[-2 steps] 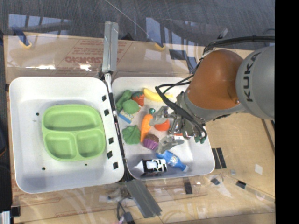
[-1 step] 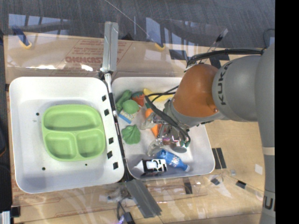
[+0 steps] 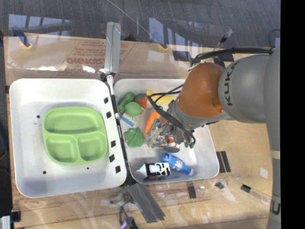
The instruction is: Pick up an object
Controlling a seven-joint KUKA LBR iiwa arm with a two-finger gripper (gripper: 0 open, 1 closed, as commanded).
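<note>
- Camera view puts the end effector (image 3: 164, 138) low inside the right bin (image 3: 206, 147), and that bin is your landmark for everything below.
- You cannot tell how far the end effector is open, nor whether it has hold of anything; the metal at its tip is cluttered and partly covered by cables.
- The orange band (image 3: 202, 92) of the arm hangs over the right bin's upper right part.
- An orange carrot (image 3: 151, 119) lies near the right bin's middle, just up and left of the end effector.
- Green leafy toys (image 3: 133, 137) sit along the right bin's left side, with a second green piece (image 3: 133, 108) above.
- A blue bottle (image 3: 177, 164) lies near the right bin's lower edge, beside a black-and-white object (image 3: 157, 169).
- Left of the right bin stands the other bin (image 3: 28, 99), holding a green divided tray (image 3: 75, 135).
</note>
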